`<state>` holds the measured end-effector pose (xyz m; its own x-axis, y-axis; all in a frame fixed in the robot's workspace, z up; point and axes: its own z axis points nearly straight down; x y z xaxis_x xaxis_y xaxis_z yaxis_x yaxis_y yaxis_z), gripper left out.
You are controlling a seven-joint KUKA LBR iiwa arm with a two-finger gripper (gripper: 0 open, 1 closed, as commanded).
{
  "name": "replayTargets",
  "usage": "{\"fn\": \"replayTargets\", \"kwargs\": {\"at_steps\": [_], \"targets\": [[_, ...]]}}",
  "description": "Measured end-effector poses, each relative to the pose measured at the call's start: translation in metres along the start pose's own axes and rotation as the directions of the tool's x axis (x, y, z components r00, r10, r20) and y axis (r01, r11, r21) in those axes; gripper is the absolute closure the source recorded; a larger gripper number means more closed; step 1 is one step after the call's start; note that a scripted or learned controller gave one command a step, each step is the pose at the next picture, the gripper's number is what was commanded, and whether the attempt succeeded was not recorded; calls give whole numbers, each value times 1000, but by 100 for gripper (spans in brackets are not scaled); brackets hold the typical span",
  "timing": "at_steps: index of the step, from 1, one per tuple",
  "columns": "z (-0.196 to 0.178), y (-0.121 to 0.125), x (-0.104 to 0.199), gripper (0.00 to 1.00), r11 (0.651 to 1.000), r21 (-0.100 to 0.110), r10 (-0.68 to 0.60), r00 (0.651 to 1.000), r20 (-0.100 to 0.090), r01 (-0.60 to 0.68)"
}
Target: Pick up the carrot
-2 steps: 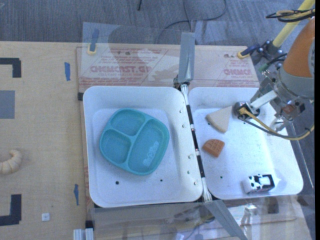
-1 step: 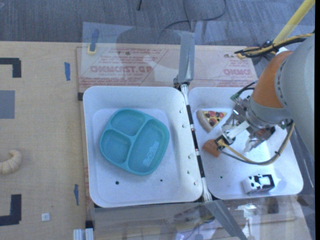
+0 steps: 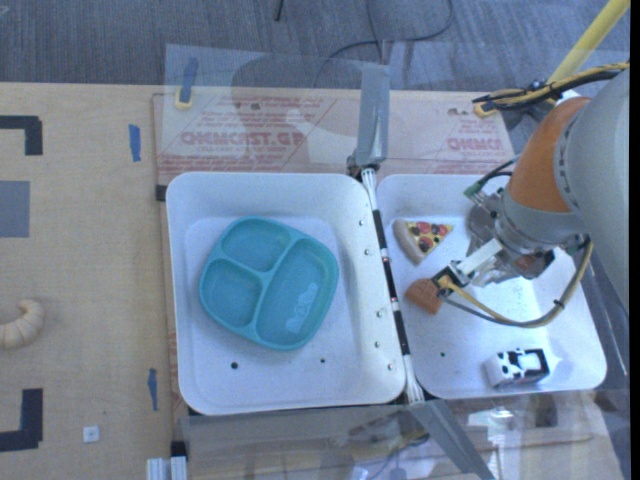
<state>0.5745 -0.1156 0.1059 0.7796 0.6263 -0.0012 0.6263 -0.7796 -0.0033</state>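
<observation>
Pale wooden bench (image 3: 80, 218) with black tape marks and blue tape bits (one croissant-shaped toy (image 3: 20, 324) lying left), grey carpet (image 3: 120, 8) beyond, cables trailing.

A pale wooden bench (image 3: 90, 258) is seen carrying two shallow white plastic bins, a left bin (image 3: 190, 368) and a right bin (image 3: 585, 353), set side by side and touching. A small beige croissant-shaped toy (image 3: 20, 324) lies at the bench's left edge.
</observation>
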Motion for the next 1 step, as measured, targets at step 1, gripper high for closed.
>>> {"fn": "replayTargets", "kwargs": {"at_steps": [1], "targets": [[-78,-87,-6,100,962,1,-272,962,0,272]]}}
